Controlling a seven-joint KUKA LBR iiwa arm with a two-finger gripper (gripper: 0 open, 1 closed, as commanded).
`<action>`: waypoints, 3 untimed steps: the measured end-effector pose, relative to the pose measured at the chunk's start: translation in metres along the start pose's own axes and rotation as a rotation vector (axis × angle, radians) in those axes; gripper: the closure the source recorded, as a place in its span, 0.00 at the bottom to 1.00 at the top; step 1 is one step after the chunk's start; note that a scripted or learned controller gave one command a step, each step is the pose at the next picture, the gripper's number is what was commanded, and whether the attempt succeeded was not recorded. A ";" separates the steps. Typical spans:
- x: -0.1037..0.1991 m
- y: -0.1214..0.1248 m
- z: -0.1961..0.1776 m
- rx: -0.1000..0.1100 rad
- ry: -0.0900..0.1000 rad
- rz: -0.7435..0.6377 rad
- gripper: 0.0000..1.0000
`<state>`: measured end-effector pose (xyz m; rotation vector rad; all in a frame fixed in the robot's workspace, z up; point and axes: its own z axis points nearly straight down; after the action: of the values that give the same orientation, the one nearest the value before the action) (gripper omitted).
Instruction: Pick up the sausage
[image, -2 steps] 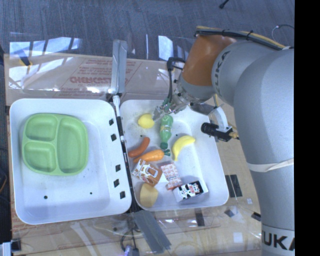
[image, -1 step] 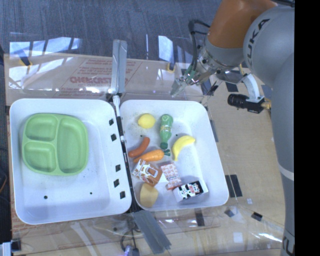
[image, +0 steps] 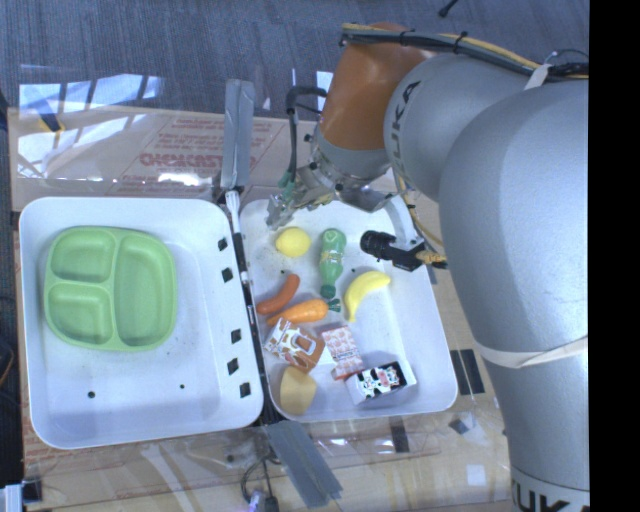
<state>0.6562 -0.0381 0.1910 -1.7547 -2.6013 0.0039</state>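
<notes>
The sausage (image: 279, 294), a short reddish-orange link, lies tilted in the left part of the right bin (image: 425, 330), close to the divider between the bins. An orange carrot (image: 306, 311) touches its lower end. My gripper (image: 283, 204) hangs over the bin's far left corner, just above and left of a yellow lemon (image: 292, 242). It is well apart from the sausage, and nothing shows in its grasp.
Also in the right bin are a green bottle (image: 331, 255), a banana (image: 363, 291), two snack packets (image: 293, 346), a cow-print carton (image: 380, 381) and a tan potato (image: 297, 390). The left bin (image: 60, 400) holds a green divided plate (image: 110, 288). The big grey arm covers the right side.
</notes>
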 end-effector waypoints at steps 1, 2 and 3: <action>-0.001 0.000 -0.001 -0.002 -0.001 0.000 0.00; 0.007 -0.094 -0.001 -0.001 -0.001 0.075 0.00; -0.043 -0.092 0.087 -0.005 -0.002 -0.033 0.00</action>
<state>0.5863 -0.1120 0.1045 -1.7144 -2.6337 -0.0009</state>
